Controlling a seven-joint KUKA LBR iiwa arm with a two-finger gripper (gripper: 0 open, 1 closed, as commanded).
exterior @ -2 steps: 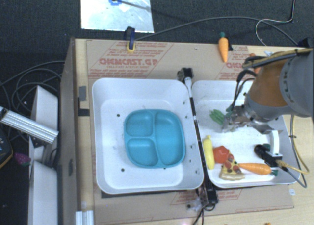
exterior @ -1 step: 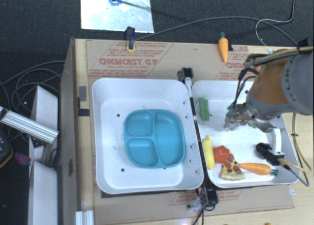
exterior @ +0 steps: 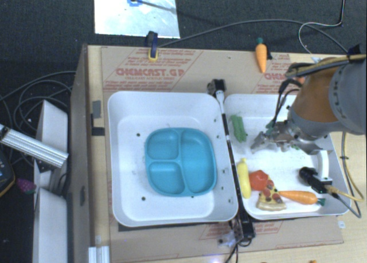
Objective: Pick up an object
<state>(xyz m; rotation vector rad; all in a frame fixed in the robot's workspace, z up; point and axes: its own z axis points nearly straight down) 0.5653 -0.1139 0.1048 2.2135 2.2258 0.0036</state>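
Note:
My gripper (exterior: 259, 141) hangs low over the right bin (exterior: 252, 107), its fingers pointing left; nothing shows between them. Just left of it a green toy vegetable (exterior: 238, 128) lies by the bin's left wall. Below the gripper lie a yellow banana-like toy (exterior: 243, 178), a red toy (exterior: 260, 180), a pizza slice toy (exterior: 270, 200) and an orange carrot (exterior: 298, 197). The left bin (exterior: 123, 199) holds a blue divided plate (exterior: 180, 161).
A second orange carrot (exterior: 261, 57) lies on the cardboard board behind the right bin. A clamp (exterior: 152, 45) sits on the board's back edge. Cables and a metal rail (exterior: 34, 146) lie left of the bench.

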